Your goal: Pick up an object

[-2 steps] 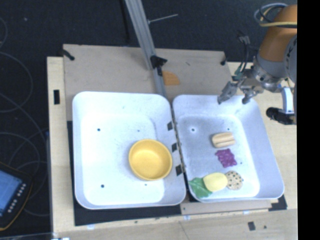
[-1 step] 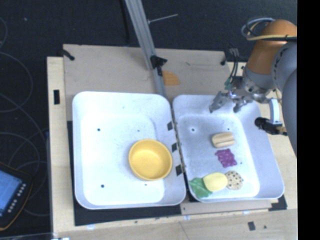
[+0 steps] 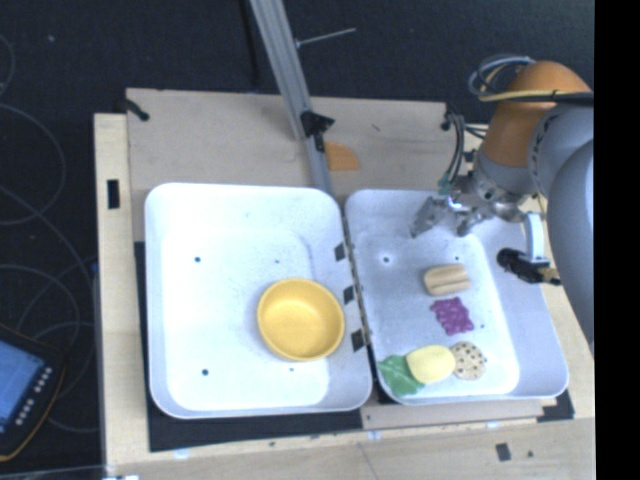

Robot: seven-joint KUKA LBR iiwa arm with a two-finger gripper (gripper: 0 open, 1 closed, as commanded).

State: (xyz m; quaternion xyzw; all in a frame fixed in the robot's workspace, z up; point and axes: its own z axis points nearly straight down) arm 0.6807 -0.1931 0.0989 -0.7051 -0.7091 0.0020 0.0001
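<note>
Your gripper (image 3: 445, 220) hangs over the far end of the right bin (image 3: 530, 368), its two fingers spread apart with nothing between them. Just below it in the view lies the tan bread roll (image 3: 445, 279), the nearest candidate for a pick. Beyond that sit the purple grape bunch (image 3: 452, 315), then a cluster at the near edge: a round cookie (image 3: 467, 360), a yellow lemon-like piece (image 3: 430, 363) touching it, and a green leaf (image 3: 398, 372) tucked against the bin's corner. The left bin (image 3: 200, 228) holds a yellow bowl (image 3: 299, 319).

You would do best to take the bread roll. It lies apart from its neighbours and well clear of the bin walls, so the fingers can come down on both sides without nudging anything. Turn the wrist so the fingers straddle its short axis, centre over its middle, and descend until the tips are near the bin floor before you close. Avoid the near cluster: those pieces touch, and the leaf is flat and wedged in the corner, so a grasp there probably slips or catches two things at once.
</note>
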